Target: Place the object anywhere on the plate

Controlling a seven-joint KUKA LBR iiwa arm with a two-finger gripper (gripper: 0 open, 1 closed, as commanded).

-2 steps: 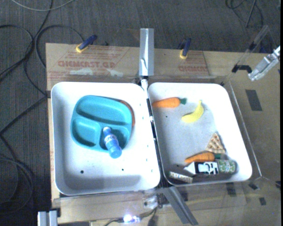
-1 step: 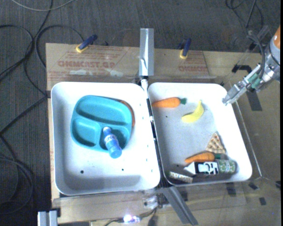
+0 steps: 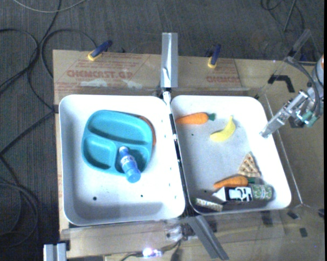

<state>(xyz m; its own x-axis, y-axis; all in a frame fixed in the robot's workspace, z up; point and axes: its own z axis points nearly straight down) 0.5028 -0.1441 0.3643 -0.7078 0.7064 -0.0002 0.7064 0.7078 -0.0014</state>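
**Bottle already on the plate, pincer at the far right: risks from here**

Two shallow white bins are seen side by side on a bench, viewed from above at a slant. In the left bin [image 3: 76, 200] a blue sectioned plate [image 3: 106, 132] is set, with a brown edge showing along its upper right rim. A small blue bottle [image 3: 129, 165] lies across the plate's lower right compartment, its lower end overhanging the rim. By that overhang the bottle could be tipped or rolled off into the bin if it is nudged.

In the right bin [image 3: 245, 105] a carrot [image 3: 194, 118] and a banana [image 3: 224, 130] lie near the top, well apart from a crowded lower corner where a second carrot [image 3: 231, 181], a waffle-like piece [image 3: 250, 164] and a dark bottle [image 3: 245, 193] are packed close together. A grasp there could catch a neighbour or slip.

At the far right, the pincer [image 3: 268, 131] is seen over that bin's right rim, nothing visible between its fingers; whether it is open or closed cannot be told. A descent there could strike the rim.
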